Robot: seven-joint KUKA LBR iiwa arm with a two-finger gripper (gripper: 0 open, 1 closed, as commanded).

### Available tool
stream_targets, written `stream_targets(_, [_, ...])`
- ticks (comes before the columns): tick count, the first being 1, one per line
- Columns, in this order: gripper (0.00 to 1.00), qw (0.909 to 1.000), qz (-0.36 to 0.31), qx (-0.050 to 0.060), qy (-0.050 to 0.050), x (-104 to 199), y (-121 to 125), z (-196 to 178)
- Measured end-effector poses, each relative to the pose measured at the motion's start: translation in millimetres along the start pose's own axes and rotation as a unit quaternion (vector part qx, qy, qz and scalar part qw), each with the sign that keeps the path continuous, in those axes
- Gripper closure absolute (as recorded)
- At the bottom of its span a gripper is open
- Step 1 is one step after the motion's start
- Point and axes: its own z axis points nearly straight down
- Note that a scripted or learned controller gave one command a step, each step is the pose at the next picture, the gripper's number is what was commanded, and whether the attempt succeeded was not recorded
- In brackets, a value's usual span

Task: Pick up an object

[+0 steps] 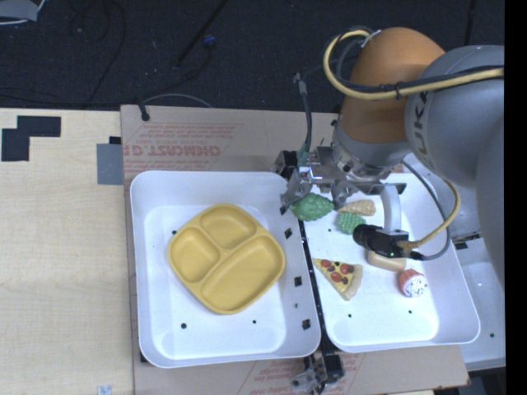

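Reached in from the frame's right: grey arm with orange band [395, 72], wrist low over the seam between two shallow white bins. Sat in the left white bin [156, 319]: a yellow plastic three-part plate [226, 257]. Lay in the right white bin [445, 319]: a pizza-slice toy [339, 275], a red-and-white ball [412, 284]. Looked like mid-pick, hand [317, 194] down on a green leafy toy [312, 207] at centre frame; whether clenched or released, cannot tell. Called for next, likely: a firm closing, then a straight lift.
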Motion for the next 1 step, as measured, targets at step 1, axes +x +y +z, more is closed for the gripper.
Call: stream_targets(1, [1.0,1.0,0.0,0.0,0.0,57.0,0.3,3.4])
